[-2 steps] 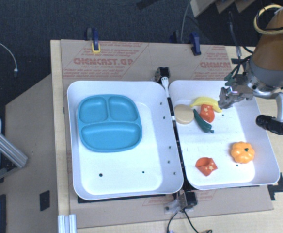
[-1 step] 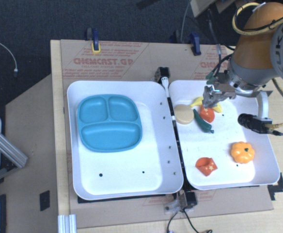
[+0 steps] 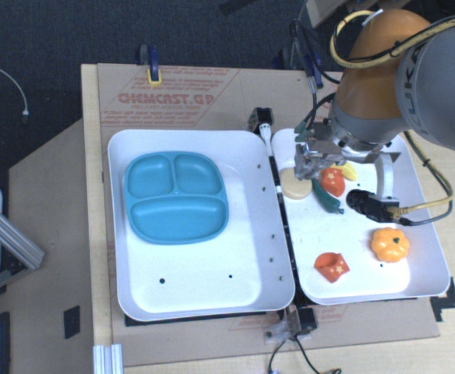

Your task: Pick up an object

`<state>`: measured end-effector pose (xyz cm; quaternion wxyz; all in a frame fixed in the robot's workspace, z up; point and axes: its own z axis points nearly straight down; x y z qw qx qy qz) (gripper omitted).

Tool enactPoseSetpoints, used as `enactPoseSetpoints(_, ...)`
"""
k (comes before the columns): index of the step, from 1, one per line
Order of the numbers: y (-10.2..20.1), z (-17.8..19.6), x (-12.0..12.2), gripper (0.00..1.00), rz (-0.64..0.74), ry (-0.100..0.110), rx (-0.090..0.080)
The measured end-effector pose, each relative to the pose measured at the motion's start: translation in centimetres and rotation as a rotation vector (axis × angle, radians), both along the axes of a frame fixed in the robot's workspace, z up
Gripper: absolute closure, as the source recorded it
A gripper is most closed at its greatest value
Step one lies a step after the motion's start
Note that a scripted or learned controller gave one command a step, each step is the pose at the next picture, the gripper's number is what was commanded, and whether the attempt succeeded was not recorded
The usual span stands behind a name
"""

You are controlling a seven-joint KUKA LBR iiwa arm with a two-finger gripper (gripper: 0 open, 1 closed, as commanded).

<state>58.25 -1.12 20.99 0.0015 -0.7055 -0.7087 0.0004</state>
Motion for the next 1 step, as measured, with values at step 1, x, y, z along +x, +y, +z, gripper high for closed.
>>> enactPoseSetpoints(1, 5.14, 0.85, -1.74, 1.0, 0.001, 0.0, 0.001)
